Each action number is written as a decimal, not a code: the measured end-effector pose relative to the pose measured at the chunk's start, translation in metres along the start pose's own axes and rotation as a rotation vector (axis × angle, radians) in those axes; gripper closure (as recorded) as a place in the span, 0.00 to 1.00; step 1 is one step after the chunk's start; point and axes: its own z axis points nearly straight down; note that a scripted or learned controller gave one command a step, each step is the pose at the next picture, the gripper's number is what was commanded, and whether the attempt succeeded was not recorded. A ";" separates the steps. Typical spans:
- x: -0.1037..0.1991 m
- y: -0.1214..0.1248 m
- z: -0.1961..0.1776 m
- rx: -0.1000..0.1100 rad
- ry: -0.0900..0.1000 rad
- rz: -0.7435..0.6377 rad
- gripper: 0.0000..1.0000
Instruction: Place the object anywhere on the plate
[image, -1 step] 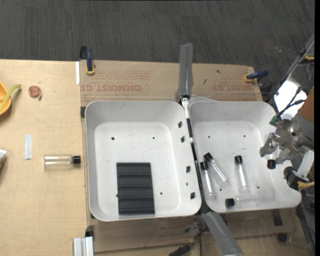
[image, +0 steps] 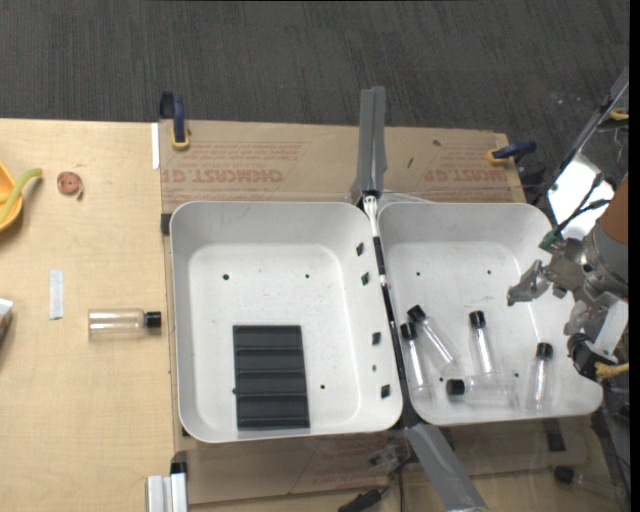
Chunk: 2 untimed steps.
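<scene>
While my pincer (image: 530, 285) hovers at three o'clock, its grip impossible to tell, capped vials (image: 480, 342) wait in the right bin (image: 450, 225), apart from the left bin's black ribbed plate (image: 269, 376).

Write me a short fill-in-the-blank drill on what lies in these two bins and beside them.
1. The black ribbed plate lies in the ____ bin.
2. The clear tubes with black caps lie in the ____ bin.
3. The gripper hangs over the ____ bin.
4. A capped clear bottle lies on the wooden bench, to the ____ of the left bin.

Missing words: left; right; right; left
</scene>
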 end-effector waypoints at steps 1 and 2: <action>0.015 0.097 0.018 0.000 0.000 0.096 0.00; 0.062 0.146 -0.031 -0.002 0.000 -0.011 0.00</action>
